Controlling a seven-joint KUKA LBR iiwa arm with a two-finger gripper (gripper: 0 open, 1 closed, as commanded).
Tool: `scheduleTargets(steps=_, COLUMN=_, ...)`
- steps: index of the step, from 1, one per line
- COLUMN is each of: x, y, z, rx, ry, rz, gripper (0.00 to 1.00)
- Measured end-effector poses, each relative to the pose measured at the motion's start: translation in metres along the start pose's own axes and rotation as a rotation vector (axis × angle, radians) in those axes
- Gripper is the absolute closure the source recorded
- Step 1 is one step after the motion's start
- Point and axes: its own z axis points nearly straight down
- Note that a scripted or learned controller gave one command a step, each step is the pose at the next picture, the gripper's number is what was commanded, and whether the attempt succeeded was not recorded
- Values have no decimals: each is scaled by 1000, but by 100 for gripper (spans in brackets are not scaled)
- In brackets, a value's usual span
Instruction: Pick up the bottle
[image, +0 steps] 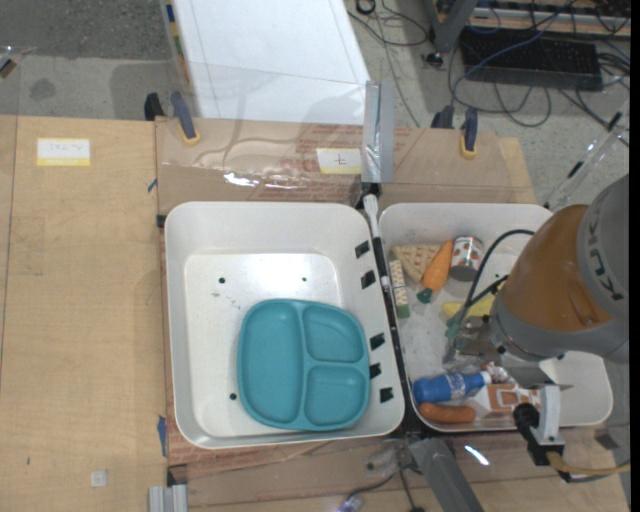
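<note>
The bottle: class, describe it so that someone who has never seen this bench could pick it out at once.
Start at the right-hand white bin, the one the grey and orange arm reaches over. Along its near edge the bottle lies on its side, just above a reddish sausage. Its blue cap end and clear body set it apart from the orange carrot and the small can farther back.

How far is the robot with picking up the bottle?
Done: the arm has reached over the right bin. In hand: nothing visibly; the bottle lies on the bin floor beside a sausage. Left: grasp and lift it.
</note>
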Motion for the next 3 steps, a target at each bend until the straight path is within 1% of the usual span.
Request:
scheduleTargets(steps=1, x=0, y=0, z=0, rx=1, ry=0, rz=0, gripper=0)
scheduleTargets(steps=2, x=4, y=-2, z=20, rx=5, ry=2, rz=-28, gripper=0)
scheduleTargets(steps=3, x=2, y=-1, z=10, rx=2, ry=0, rz=-24, gripper=100)
